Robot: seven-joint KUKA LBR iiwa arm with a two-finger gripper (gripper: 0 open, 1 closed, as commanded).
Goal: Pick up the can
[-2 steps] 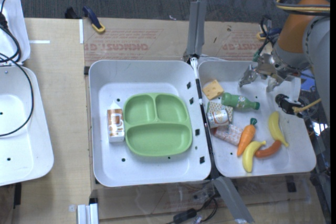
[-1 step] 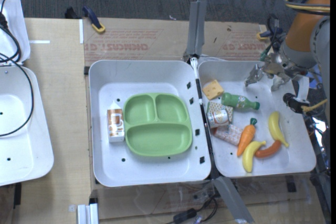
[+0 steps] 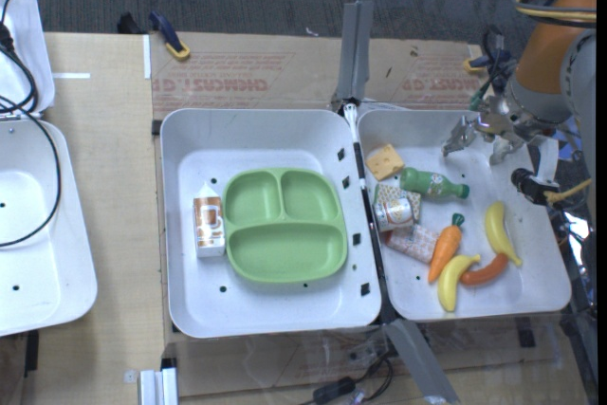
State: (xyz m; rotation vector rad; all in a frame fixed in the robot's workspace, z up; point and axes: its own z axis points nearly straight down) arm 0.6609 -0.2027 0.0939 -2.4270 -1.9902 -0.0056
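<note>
a: where is the can?
b: in the right bin, near its left wall, lying on its side. the cheese wedge sits just above it in the view, the green bottle lies just to its upper right, and a pinkish wrapped packet touches it from below.
a: other contents there?
b: a carrot, two bananas, and an orange-red piece between them, all right of the can.
a: gripper?
b: at the bin's upper right corner, well apart from the can, nothing between its fingers. whether the fingers are spread or closed, cannot tell.
a: left bin?
b: a green divided plate in the middle, a small carton lying just left of it.
</note>
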